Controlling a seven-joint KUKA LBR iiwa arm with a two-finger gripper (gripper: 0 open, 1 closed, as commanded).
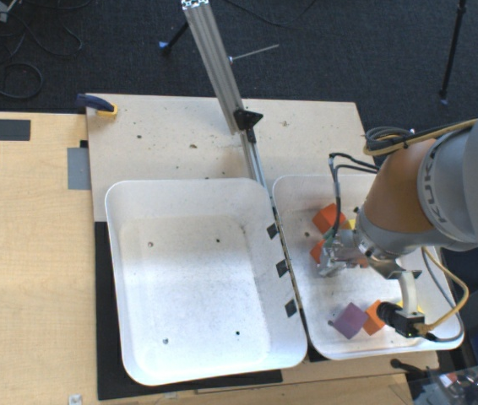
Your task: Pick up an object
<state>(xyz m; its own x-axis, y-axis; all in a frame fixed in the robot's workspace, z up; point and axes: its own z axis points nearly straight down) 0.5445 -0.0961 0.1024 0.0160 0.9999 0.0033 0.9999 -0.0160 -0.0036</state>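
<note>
Gripper (334, 260) low among orange blocks (328, 218) (right bin (306, 310)); finger spread perhaps unreadable.

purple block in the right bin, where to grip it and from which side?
Judging from this view: take the purple block across its two upper-left and lower-right flat side faces, coming straight down from above. It lies flat on the right bin's floor, turned diamond-wise. An orange block sits close on its right, so keep the fingers off that corner. The gripper is now above it in the picture.

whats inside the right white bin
In the right shallow white bin: orange block, purple block, small orange block, and the hand. The grey arm covers its right part.
</note>
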